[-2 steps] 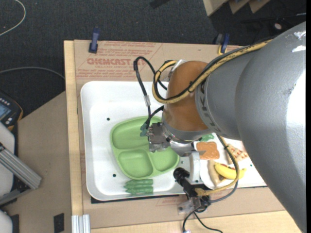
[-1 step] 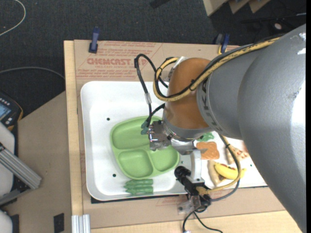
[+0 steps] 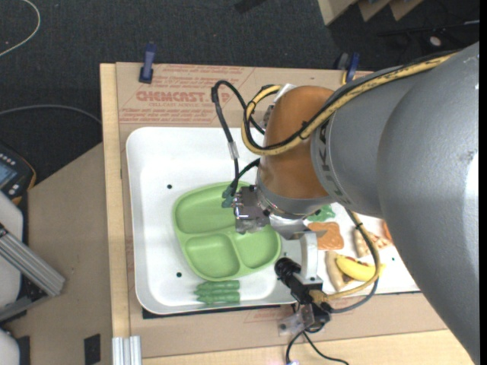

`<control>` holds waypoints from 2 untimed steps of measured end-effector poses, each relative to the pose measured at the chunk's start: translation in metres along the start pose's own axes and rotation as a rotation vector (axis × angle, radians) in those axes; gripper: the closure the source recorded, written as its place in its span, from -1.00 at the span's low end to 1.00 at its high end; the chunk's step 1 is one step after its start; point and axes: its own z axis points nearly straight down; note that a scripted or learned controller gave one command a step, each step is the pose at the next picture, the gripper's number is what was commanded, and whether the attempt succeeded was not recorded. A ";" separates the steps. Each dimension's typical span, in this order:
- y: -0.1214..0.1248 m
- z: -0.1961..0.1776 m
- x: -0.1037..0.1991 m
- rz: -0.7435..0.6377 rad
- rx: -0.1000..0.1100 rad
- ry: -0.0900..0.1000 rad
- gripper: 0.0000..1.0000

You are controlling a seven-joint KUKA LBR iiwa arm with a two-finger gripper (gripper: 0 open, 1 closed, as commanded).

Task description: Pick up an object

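Observation:
A light green divided plate (image 3: 209, 238) lies in the left white bin (image 3: 148, 204). A dark green ridged piece (image 3: 218, 291) rests at that bin's front edge. My gripper (image 3: 245, 210) hangs under the orange-banded wrist, low over the plate's right rim. The wrist hides most of it, and I see nothing held in it. In the right bin lie a yellow banana (image 3: 354, 269) and an orange wedge-shaped piece (image 3: 329, 236), partly covered by the arm.
The big grey arm (image 3: 411, 166) covers most of the right bin. Cables loop around the wrist (image 3: 228, 128). A black cable fitting (image 3: 293, 276) hangs over the divider between the bins. Cardboard (image 3: 183, 93) lies under the bins' far side.

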 end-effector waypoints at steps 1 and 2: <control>-0.006 -0.102 0.031 -0.010 -0.008 0.003 1.00; -0.009 -0.004 0.065 -0.008 0.012 -0.004 1.00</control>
